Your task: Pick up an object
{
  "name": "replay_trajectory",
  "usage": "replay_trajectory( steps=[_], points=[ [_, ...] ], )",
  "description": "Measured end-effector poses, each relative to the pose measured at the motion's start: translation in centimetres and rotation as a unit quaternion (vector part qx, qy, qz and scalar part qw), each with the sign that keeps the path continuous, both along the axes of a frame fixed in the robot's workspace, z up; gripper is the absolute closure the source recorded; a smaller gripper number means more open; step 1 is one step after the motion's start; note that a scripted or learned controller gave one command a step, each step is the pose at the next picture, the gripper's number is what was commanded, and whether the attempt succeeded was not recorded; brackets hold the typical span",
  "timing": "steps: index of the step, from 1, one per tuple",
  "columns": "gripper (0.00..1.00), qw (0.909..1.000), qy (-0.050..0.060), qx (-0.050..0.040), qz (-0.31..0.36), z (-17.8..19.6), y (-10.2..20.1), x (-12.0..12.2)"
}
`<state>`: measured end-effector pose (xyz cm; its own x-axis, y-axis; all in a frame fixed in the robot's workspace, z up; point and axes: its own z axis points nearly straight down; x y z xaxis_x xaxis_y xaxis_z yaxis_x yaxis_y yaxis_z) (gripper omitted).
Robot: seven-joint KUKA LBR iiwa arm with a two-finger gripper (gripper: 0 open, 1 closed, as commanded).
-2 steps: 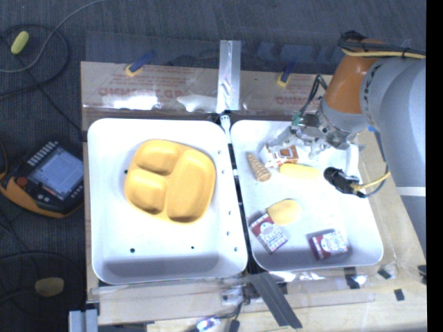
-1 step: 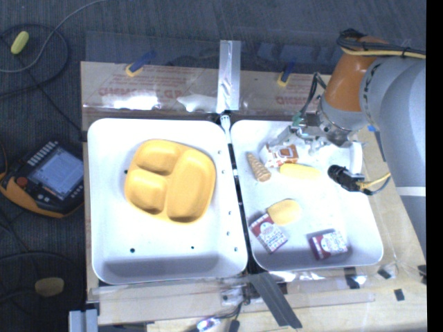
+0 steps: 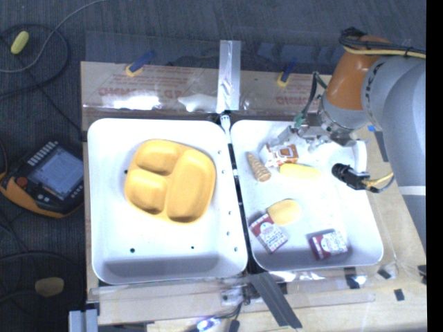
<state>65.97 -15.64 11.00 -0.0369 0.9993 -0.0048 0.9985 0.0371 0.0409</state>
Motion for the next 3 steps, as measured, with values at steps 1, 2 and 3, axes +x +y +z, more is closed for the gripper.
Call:
replay_trajectory(
  steps=[1, 2, 3],
  points=[
    [0.00, 0.9994, -0.007, -0.0055, 0.034, 0.07, 0.12, -0.22],
    [0.00, 0.9990, -0.007, -0.0056, 0.043, 0.08, 0.13, -0.56],
    [0.00, 0.9982, -0.006, -0.0040, 0.059, 0.07, -0.15, -0.49]
  ],
)
